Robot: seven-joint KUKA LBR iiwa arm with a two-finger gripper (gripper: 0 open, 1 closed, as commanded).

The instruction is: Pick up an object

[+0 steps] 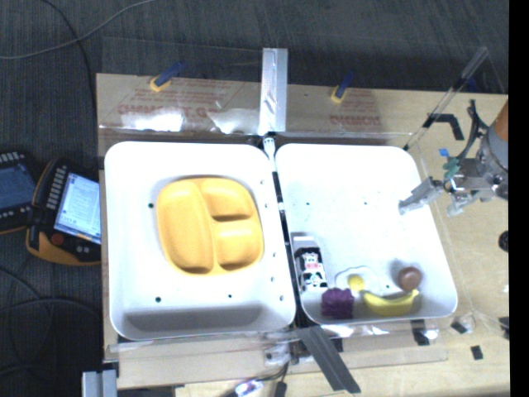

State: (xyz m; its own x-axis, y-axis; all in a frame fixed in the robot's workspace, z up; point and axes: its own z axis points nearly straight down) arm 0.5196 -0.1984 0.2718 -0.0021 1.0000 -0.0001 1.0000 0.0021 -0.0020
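Bench: two white bins | camera view: gripper (430,194) at right bin's (355,172) upper-right rim, finger state cannot tell | banana (388,302) lower right of frame, down-left of gripper, long axis left-right | beside purple object (337,302).

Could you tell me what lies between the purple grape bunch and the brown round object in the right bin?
In the camera view, a yellow banana and a fried-egg toy lie between the purple grape bunch and brown round object.

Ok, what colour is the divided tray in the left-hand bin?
Yellow: the divided tray is plain yellow-orange, clearest in the camera view.
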